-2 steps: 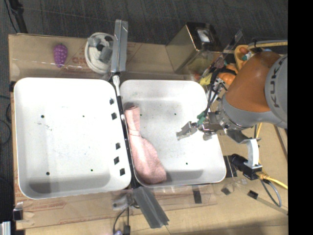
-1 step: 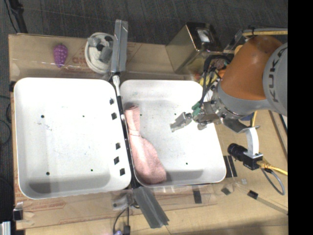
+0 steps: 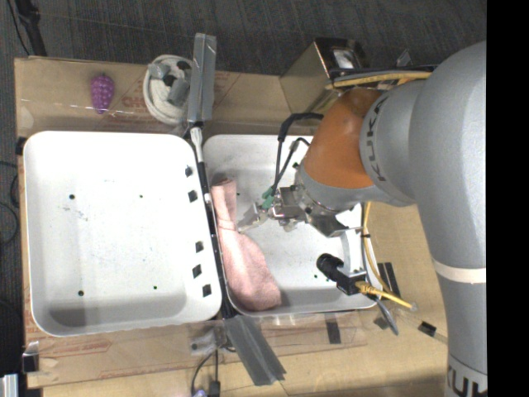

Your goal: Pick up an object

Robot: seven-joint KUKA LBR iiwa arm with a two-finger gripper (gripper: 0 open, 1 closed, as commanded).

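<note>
A pink cloth (image 3: 241,251) lies along the left wall of the right bin (image 3: 248,149), reaching from its middle down to the near corner. My gripper (image 3: 253,216) hangs low in that bin, its tips pointing left and right at the cloth's upper edge. The arm's orange band and grey body cover the bin's right half. Whether anything sits between the tips I cannot make out.
The left bin (image 3: 107,151) stands beside the right one, with a grey divider rail (image 3: 202,205) between them. Behind the bins, on the cardboard, sit a purple grape-like object (image 3: 102,92) and a white roll (image 3: 169,87).
</note>
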